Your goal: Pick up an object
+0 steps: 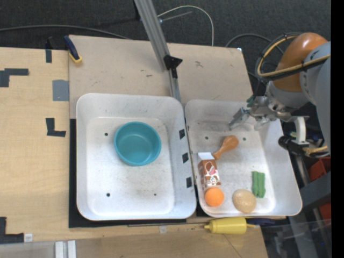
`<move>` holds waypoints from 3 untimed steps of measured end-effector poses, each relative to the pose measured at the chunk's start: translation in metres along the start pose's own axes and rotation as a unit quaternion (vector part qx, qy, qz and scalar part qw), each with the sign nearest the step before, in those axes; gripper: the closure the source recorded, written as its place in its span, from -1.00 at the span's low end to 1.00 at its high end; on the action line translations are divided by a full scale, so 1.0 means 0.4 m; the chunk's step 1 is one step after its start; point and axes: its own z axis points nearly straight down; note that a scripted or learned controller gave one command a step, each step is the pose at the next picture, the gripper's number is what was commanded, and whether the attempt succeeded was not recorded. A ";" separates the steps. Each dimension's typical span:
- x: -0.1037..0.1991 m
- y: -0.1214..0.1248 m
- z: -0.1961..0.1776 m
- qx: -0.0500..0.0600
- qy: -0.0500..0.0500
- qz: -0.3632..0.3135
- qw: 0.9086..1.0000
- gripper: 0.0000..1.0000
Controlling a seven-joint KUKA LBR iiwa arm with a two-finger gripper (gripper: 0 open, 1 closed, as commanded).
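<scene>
Claw [240, 117] over right bin [279, 160], state unclear; yellow bottle [228, 226] partly behind rim.

Arm [301, 69] in from right, wrist bent down, fingers [236, 118] spread, empty.

Gripper [243, 115] is seen over the far part of the right bin [279, 168], w/ nothing between its fingers. In that bin, nearer than the gripper, are found a wooden spoon [226, 145], brown carton [209, 171], orange ball [214, 197], beige egg-like obj. [244, 200] & green piece [259, 183]. A teal bowl [137, 143] is held in the left bin [91, 160], well apart from the gripper.
</scene>
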 end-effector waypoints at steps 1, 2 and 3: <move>0.002 0.001 0.096 -0.004 -0.001 0.000 1.000 -1.00; 0.003 0.002 0.068 -0.004 -0.001 -0.001 1.000 1.00; 0.017 0.009 -0.089 -0.007 -0.001 0.000 1.000 1.00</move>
